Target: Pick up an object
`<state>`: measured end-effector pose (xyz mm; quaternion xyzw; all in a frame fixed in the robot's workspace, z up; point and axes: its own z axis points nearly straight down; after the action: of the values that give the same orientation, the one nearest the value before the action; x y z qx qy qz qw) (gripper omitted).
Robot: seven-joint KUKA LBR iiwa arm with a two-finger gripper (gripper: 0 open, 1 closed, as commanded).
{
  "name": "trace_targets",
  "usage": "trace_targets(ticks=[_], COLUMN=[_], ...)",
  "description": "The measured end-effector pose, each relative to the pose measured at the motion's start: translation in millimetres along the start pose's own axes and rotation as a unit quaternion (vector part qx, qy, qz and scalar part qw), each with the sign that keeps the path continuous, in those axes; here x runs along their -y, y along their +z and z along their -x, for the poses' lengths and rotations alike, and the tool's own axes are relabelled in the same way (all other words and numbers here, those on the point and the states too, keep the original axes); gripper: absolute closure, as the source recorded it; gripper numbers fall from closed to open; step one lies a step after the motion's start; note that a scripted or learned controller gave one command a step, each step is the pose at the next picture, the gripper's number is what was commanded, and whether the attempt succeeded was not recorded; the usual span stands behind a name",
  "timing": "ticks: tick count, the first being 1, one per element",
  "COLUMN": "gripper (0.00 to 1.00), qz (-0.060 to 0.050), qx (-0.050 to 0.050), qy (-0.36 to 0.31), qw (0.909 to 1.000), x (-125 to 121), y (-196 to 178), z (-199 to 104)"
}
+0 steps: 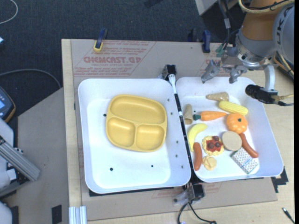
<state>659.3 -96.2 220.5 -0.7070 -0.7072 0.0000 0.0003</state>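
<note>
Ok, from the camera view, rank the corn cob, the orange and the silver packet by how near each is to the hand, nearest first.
Measured from the hand at the right bin's far edge:
1. Corn cob, far part of the right bin.
2. Orange, mid bin, toward its right side.
3. Silver packet, near right corner.

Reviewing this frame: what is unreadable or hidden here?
- Claw: held above the right bin's far edge, fingers empty and spread.
- Arm: cut off by the top and right edges.
- Small pastry with red topping: too small to identify.
- Wrapped packet: label too small to read.
</note>
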Motion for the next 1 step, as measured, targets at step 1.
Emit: trace_targets(ticks=[1], gripper=[0.00], qz=[-0.002], qx=[0.000], qy=[0.000], qw=[1.0000], x=[2.2], y=[43.0], z=[3.4])
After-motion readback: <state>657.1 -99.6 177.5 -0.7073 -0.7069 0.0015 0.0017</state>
